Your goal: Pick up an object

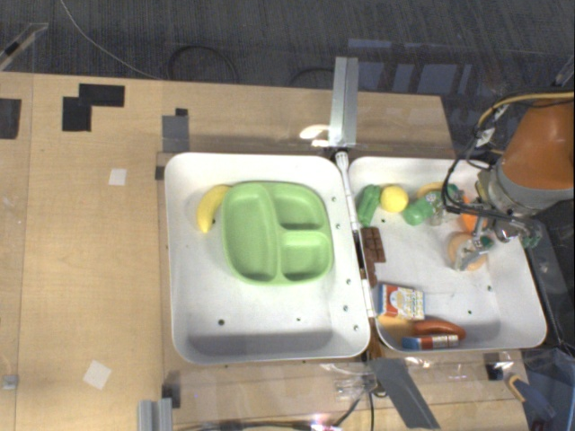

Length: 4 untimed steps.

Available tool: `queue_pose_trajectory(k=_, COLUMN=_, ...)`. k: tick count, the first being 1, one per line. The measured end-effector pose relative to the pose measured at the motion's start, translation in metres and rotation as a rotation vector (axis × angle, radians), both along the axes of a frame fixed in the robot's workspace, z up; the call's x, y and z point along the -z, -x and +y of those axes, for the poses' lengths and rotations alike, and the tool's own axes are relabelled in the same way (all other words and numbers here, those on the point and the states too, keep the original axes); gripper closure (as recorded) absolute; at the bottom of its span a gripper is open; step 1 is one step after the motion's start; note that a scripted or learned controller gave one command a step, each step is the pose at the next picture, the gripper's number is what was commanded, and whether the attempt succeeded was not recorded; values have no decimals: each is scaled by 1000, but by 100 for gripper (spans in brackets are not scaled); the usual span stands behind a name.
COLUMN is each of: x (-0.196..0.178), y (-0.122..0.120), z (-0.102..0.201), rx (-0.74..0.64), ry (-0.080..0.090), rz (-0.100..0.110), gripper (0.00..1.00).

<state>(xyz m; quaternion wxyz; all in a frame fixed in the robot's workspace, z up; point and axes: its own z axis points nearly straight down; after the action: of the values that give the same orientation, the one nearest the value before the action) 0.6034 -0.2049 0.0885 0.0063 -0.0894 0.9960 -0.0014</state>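
My gripper (471, 253) is low in the right bin (521, 317), near its right side, under the grey arm with the orange band (539, 146). An orange object (466, 223) lies right beside the gripper and is partly hidden by it. Further left in this bin lie a green pepper (367, 203), a yellow lemon (393, 198) and a small green piece (418, 211). A brown bar (371, 244) lies along the bin's left wall. A small printed box (402, 302) and a red-orange bottle (435, 330) sit near the front edge.
The left bin (193, 321) holds a green divided plate (274, 232) with a yellow banana (209, 206) beside its left rim. A metal post (344, 101) stands behind the join of the two bins. Black cables run by the arm at the right.
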Motion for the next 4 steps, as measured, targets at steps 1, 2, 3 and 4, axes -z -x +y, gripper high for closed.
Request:
queue_pose_trajectory(k=1, x=0, y=2, z=0, rx=-30, ry=1, rz=0, gripper=0)
queue_pose_trajectory(k=2, x=-1, y=16, z=12, rx=-9, ry=0, rz=-1, gripper=0)
queue_pose_trajectory(k=3, x=-2, y=22, z=64, rx=-294, ry=3, rz=-4, gripper=0)
queue_pose_trajectory(k=4, x=-3, y=49, z=119, rx=-117, ry=3, rz=-8, gripper=0)
